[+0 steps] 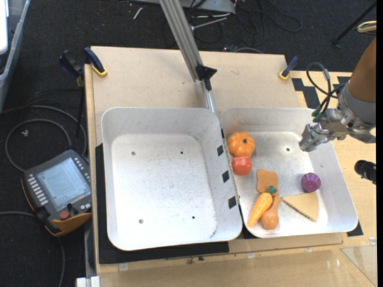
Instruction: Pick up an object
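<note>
Objects for the pick all lie in the right bin (335, 160), toward its left and near parts. Camera view, fixed overhead:

- Pumpkin (240, 143) farthest back, by the divider; red piece (242, 165) just near of it, touching or nearly so.
- Orange block (267, 180), carrot (261, 207) and a small orange-red item (270, 220) are bunched close together, mid-bin, near side.
- Cheese wedge (304, 206) lies right of that bunch; purple item (310, 182) sits just beyond it, a bit apart.
- Left bin (119, 124): nothing to report.

Gripper (312, 136) is at the bin's far right, above the floor, w/ nothing seen between its fingers. Whether it is spread or closed I cannot tell at this res.

My assessment: approach phase, no contact yet. Purple item is the closest target and has free space around it, so I'd favour it over the carrot bunch, where the fingers would likely foul the neighbours. Recommend centring directly above the target before descent and keeping off the bin's right wall. Risk: a rounded item may roll out on closure.
</note>
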`<state>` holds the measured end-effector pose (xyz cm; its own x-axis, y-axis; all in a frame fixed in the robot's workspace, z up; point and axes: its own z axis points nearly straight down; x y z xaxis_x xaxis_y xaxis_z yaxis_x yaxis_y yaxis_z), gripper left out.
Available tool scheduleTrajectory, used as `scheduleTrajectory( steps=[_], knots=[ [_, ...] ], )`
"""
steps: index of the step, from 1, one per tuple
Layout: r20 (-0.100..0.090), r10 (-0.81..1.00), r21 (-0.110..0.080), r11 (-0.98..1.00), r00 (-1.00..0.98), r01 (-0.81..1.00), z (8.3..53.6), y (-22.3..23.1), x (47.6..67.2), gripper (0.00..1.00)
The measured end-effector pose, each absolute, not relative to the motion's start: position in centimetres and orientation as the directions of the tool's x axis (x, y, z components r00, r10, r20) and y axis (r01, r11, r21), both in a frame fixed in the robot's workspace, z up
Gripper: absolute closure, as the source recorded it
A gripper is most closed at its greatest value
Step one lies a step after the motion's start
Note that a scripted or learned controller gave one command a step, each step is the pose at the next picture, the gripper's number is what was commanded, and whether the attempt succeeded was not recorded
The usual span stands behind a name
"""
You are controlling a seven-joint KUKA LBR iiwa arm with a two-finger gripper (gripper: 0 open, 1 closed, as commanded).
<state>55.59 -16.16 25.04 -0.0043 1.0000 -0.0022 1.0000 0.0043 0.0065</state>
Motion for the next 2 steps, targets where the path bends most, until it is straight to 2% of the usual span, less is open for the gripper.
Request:
scheduleTrajectory(
  steps=[1, 2],
  knots=[
    [-0.003, 1.000, 0.007, 0.004, -0.004, 1.000, 30.1, -16.2, 55.7, 1.00],
    [0.001, 1.000, 0.001, 0.008, -0.008, 1.000, 29.8, -10.9, 56.5, 1.00]
  ],
)
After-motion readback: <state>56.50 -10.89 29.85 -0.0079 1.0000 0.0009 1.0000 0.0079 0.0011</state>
